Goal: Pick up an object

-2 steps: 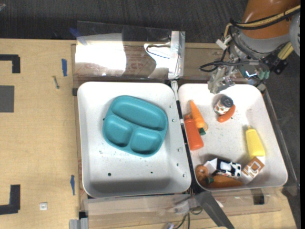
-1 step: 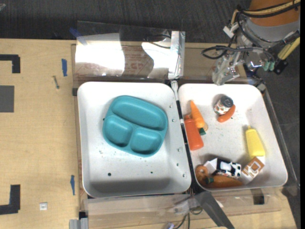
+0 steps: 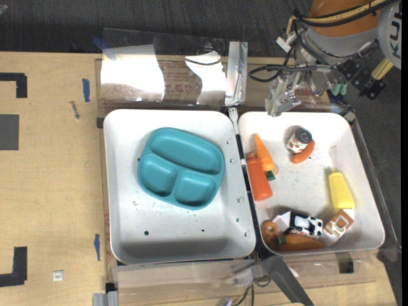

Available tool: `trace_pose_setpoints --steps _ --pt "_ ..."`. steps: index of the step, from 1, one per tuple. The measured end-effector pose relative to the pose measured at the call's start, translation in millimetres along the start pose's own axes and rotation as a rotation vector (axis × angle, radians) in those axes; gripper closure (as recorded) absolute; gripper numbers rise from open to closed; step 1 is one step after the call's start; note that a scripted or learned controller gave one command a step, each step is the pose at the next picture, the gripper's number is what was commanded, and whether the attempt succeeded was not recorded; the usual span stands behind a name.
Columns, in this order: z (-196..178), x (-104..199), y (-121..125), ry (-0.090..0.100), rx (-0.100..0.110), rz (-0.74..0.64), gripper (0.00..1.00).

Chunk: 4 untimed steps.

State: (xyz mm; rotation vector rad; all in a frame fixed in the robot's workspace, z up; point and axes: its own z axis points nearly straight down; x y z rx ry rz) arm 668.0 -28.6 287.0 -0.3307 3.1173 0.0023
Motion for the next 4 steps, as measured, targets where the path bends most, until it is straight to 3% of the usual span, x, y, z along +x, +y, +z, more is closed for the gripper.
trace_pose_setpoints --steps 1,2,3,4 --pt "-15.7 -2.2 7.4 -0.006 0.002 -0.002 1.00" --pt "15.3 27.3 -28.0 0.003 0.001 -0.149 1.00" --pt "4.1 -1.1 4.2 -0.005 0.002 -0.191 1.00" --pt "54.6 57.5 -64.6 0.004 0.000 -0.318 1.00"
